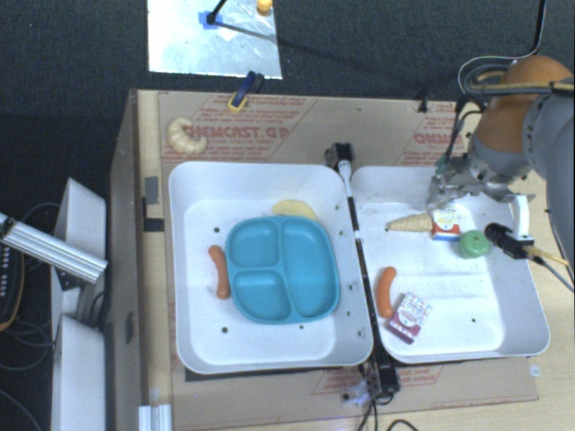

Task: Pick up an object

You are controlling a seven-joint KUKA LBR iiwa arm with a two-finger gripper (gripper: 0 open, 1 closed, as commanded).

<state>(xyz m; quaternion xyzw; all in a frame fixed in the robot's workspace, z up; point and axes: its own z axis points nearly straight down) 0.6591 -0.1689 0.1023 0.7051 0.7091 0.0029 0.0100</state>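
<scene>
Hanging over the right bin (526, 317) at its two o'clock corner, the gripper (446, 196), its grip hidden from this angle, sits just above the small carton (446, 225), the cone (409, 224) lying toward nine o'clock.

Glossy blue plastic tray (281, 269), smooth white plastic bins (269, 189), matt cardboard bench (377, 124).

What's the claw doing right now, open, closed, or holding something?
Claw: low in the right bin, over the small red-and-white carton; open or closed cannot be told.
</scene>
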